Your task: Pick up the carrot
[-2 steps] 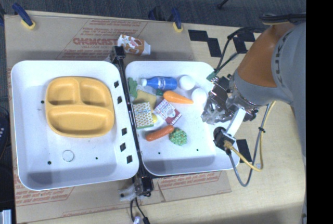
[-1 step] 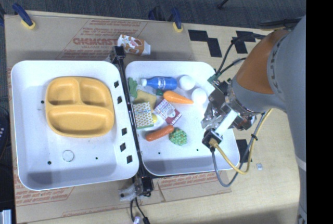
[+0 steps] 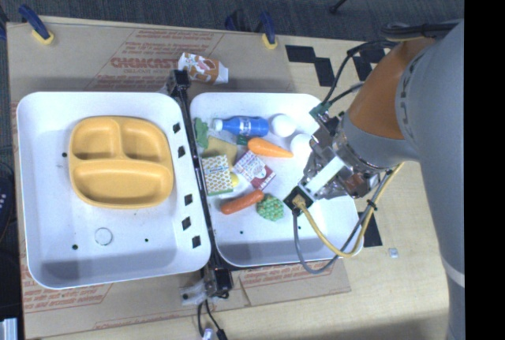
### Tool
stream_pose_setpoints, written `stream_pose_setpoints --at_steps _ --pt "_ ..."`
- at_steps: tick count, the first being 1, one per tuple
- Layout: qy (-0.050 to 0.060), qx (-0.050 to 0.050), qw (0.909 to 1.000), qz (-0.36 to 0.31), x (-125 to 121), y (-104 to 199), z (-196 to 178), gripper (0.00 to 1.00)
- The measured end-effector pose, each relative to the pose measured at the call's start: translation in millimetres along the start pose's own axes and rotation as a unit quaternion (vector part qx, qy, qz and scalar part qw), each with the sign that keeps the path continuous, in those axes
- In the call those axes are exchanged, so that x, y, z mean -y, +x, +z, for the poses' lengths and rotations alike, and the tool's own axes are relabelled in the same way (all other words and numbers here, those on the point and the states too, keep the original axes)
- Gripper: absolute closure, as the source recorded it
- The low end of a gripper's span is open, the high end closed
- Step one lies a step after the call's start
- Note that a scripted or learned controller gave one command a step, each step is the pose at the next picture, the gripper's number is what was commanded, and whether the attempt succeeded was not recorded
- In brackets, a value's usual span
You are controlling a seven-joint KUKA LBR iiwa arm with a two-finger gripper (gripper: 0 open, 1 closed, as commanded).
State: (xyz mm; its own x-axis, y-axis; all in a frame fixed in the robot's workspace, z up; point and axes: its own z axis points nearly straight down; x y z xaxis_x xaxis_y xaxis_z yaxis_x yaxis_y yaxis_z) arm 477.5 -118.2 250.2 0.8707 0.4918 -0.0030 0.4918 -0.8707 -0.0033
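Orange carrot lies toward the far side of the right bin. A blue bottle and a white egg crowd its far side, and a small carton sits just nearer. The claw hangs close on the carrot's right; I cannot tell how open it is. A yellow tray sits in the left bin.
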Motion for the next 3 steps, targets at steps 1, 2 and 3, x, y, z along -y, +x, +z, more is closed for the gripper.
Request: stream_pose_setpoints --at_steps 1,2,3 --pt "0.000 0.000 0.9910 -0.134 40 79 -1 1.00" --pt "0.002 0.001 1.0000 -0.008 9 53 23 1.00" --pt "0.002 0.001 0.9961 0.088 -17 -12 8 1.00"
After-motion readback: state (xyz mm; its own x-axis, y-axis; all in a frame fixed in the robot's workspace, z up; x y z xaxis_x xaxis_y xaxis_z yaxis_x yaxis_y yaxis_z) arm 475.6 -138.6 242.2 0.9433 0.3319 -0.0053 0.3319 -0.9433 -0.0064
